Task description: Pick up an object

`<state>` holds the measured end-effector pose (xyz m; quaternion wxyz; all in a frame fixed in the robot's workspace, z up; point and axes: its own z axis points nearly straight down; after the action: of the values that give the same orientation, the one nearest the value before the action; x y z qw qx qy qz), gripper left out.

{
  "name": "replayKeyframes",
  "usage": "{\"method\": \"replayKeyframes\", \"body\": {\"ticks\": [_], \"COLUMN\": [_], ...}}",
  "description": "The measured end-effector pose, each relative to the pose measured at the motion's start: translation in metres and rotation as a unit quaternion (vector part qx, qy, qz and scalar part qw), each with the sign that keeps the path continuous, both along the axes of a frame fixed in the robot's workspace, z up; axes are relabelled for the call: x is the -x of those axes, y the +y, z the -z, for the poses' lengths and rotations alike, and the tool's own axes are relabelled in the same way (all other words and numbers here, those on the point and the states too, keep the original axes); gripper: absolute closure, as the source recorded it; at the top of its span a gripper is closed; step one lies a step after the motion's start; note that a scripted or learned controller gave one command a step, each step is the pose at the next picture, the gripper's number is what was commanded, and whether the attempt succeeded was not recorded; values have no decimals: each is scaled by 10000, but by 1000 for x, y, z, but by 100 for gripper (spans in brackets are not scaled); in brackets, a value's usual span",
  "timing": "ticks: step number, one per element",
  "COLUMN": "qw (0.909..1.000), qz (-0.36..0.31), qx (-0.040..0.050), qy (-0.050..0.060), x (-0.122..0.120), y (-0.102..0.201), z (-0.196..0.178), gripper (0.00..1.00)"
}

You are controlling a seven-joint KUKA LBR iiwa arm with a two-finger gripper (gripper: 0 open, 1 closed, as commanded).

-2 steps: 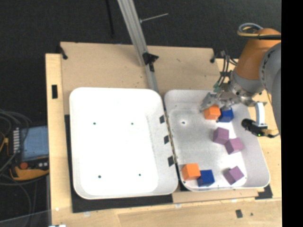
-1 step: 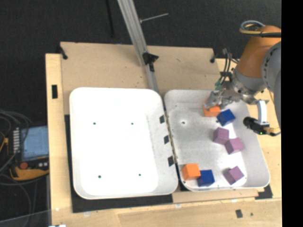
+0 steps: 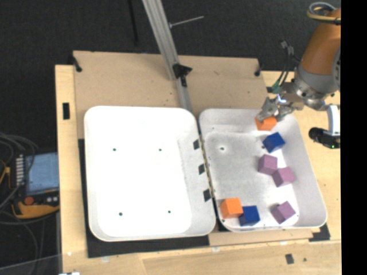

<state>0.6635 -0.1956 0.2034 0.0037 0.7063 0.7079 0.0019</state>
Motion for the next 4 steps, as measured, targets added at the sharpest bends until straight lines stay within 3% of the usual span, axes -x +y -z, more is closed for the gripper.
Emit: {"method": "replayKeyframes", "body": {"ticks": [1,2,4], "qw": [10000,10000,10000], "qz": [-11,-21,-20], "qx": [-1,-4,-16], "qy": [0,31,45], "x": [2,2,7], "y": [5,4,117], "z": [-62,-66,-43], "gripper": [100,100,100]}}
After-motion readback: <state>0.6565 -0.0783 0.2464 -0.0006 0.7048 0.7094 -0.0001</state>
